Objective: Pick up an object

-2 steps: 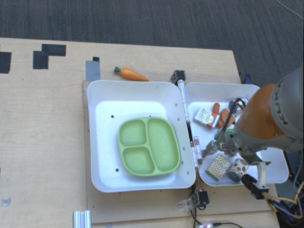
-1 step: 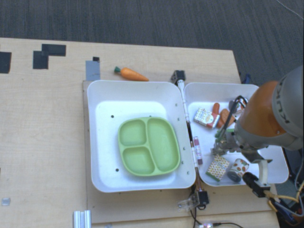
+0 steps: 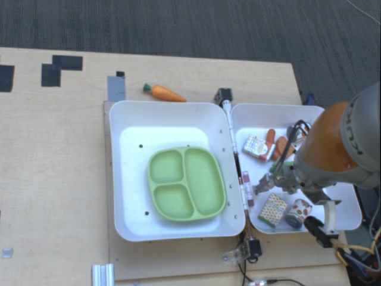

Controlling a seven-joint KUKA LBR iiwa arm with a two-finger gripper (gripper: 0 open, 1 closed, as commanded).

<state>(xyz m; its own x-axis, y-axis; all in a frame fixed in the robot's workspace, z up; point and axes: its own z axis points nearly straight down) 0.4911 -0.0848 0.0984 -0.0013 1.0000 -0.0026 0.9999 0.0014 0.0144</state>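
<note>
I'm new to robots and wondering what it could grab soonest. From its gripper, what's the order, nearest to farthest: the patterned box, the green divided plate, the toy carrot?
From the gripper in the right bin:
1. Patterned box, just below it in the same bin.
2. Green divided plate, in the left bin.
3. Toy carrot, on the bench beyond the bins.

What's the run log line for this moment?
arm over right white bin | gripper above small patterned box | green divided plate in left bin
</note>
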